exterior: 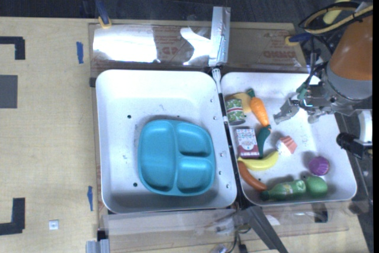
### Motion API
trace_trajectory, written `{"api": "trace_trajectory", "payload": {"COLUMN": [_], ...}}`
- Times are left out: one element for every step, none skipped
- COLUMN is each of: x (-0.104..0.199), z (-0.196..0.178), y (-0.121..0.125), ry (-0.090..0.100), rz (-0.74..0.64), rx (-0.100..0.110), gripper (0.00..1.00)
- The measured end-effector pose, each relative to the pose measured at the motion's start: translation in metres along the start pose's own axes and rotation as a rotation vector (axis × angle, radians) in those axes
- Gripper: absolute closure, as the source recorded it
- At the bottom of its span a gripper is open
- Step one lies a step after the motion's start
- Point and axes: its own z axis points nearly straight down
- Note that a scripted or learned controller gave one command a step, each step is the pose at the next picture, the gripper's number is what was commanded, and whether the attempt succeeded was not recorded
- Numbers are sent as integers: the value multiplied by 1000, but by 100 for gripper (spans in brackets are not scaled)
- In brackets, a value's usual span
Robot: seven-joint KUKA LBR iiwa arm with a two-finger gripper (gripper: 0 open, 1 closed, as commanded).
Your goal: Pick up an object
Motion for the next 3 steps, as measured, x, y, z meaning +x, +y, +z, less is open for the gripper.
{"api": "trace_trajectory", "payload": {"x": [4,23,23], "z": [94,104,92], "y": [37,68,71], "ry": [-2,-3,-5], "rz": [-309,-231,-231], "rx": [-5,-7,-15], "gripper": [0,0,100]}}
